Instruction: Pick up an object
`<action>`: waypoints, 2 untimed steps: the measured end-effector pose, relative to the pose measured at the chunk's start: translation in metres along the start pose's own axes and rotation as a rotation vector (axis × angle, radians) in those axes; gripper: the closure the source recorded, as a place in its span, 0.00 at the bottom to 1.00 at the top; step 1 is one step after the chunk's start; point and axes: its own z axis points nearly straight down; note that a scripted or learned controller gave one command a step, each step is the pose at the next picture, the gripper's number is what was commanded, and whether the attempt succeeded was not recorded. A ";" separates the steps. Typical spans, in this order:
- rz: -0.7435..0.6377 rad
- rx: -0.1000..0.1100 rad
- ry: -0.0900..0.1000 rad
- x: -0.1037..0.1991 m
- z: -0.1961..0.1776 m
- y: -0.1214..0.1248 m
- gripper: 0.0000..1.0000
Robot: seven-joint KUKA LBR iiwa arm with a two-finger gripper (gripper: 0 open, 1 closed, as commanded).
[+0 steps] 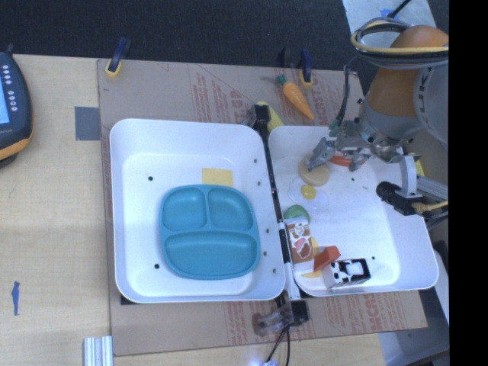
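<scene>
Camera view: we see the gripper (333, 155), jaws apart, low over a tan disc (315, 174) in the right bin (412, 269), nothing lifted yet.

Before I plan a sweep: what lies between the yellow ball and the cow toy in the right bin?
In the camera view, bare white bin floor lies between the yellow ball and the cow toy; the red piece sits just beside that line.

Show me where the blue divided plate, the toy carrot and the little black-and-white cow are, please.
blue divided plate (210, 232): camera view, on the ridge between its compartments.
toy carrot (297, 101): camera view, middle of its orange body, on the cardboard above the bins.
black-and-white cow (351, 271): camera view, middle of its body, right bin's lower part.
</scene>
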 end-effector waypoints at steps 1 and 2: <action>0.002 0.004 0.000 0.021 0.066 -0.011 0.00; 0.007 0.004 0.000 0.025 0.063 -0.068 0.00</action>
